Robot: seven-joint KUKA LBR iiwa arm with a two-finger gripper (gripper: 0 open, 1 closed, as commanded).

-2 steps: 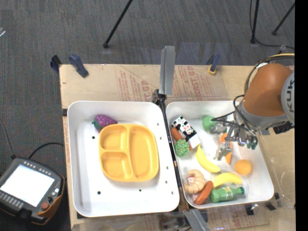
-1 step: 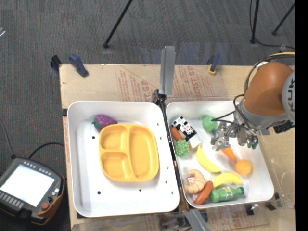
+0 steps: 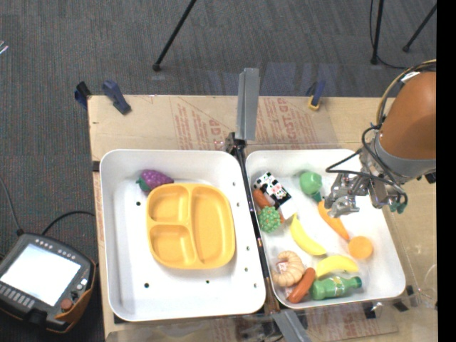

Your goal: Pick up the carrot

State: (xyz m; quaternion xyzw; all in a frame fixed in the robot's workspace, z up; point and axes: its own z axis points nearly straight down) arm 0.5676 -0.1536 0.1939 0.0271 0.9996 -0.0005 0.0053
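- Nearest the camera, at the front of the right bin [image 3: 396, 276], a green bottle [image 3: 335, 286] is seen lying on its side, with a red sausage [image 3: 302, 285] just to its left.
- The carrot [image 3: 335, 224] is found in the right bin, lying slantwise on the floor towards the right side, its upper end under the gripper [image 3: 343, 199].
- Whether the carrot is touched by the gripper cannot be told.
- An orange [image 3: 360, 247] is placed just beside the carrot's lower end.
- Two bananas are seen: one banana [image 3: 306, 238] left of the carrot, and a second banana [image 3: 336, 264] just above the bottle.
- A green ball [image 3: 310, 183] is set near the gripper's left; a black-and-white cow toy [image 3: 272, 188] and a knobbly green fruit [image 3: 269, 219] lie further left.
- A pale pastry [image 3: 288, 268] rests beside the sausage.
- In the left bin [image 3: 121, 248], a yellow divided plate [image 3: 191, 225] is laid, with purple grapes [image 3: 154, 179] touching its upper left corner.
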